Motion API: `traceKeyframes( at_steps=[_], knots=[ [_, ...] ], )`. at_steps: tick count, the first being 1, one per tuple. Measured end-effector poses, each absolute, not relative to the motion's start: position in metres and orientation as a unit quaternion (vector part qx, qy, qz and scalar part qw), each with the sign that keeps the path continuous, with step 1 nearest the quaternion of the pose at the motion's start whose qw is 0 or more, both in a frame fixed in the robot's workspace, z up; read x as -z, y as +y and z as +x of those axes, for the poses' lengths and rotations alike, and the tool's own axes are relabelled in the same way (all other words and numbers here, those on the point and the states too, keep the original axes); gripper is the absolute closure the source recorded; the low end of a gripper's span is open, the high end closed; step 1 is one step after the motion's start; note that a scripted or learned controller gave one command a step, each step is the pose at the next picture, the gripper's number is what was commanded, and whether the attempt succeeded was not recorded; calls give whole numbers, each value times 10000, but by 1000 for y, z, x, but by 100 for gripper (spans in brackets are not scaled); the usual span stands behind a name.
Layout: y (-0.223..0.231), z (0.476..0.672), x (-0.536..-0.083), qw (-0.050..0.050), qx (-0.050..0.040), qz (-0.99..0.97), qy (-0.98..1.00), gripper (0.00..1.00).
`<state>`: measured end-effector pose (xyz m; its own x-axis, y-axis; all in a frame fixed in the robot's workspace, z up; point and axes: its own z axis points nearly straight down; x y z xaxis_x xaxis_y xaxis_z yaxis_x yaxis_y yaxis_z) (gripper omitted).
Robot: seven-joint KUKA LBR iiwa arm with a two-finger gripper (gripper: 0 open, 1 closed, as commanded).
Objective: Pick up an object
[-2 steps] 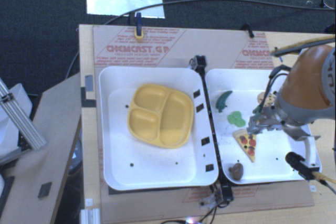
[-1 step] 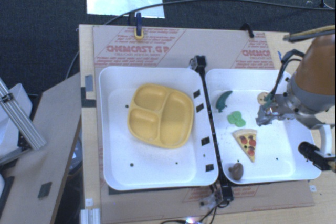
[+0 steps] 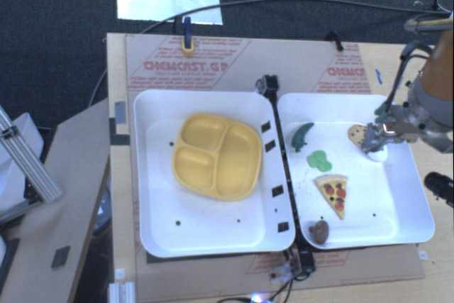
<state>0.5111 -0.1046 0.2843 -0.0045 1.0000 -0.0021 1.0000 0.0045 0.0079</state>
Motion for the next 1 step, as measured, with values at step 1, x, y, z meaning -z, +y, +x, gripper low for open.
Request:
traceKeyframes(
  at_steps=[1],
  knots=[
    [-54, 527, -270, -2, -8, 7038, 7104, 100]
  ],
)
